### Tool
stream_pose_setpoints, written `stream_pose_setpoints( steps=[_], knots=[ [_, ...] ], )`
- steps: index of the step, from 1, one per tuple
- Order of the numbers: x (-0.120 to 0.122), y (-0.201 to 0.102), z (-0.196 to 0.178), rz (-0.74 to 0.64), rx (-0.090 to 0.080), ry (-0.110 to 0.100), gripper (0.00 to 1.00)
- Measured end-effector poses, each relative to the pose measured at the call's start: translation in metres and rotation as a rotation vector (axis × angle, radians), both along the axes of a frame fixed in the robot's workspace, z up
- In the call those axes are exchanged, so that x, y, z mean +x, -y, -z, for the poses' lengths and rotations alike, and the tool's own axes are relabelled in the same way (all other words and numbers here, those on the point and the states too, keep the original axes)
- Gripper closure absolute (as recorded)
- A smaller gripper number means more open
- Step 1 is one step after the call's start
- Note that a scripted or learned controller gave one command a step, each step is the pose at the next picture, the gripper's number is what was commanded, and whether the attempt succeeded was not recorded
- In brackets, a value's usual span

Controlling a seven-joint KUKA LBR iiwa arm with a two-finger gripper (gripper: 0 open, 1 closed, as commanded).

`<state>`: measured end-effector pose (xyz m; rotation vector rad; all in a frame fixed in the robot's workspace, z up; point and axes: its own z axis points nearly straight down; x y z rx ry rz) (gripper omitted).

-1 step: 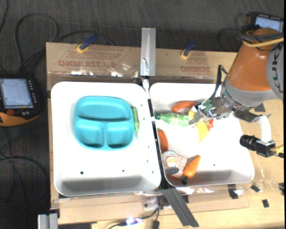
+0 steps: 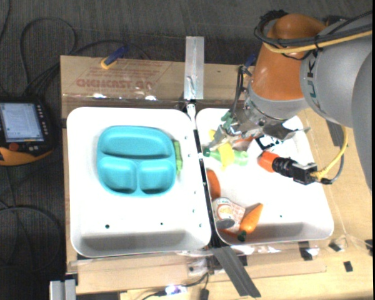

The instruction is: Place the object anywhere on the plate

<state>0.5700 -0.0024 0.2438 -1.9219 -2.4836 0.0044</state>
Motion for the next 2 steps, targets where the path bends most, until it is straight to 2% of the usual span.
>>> stream_pose_setpoints(
  steps=[1,2],
  knots=[
    [0.0436,-0.1049,-0.0352,-0.252,-0.001,0.001,1.00],
    [0.0437,-0.1045,-0.0352,-0.252,-0.002,0.001,0.00]
  ],
)
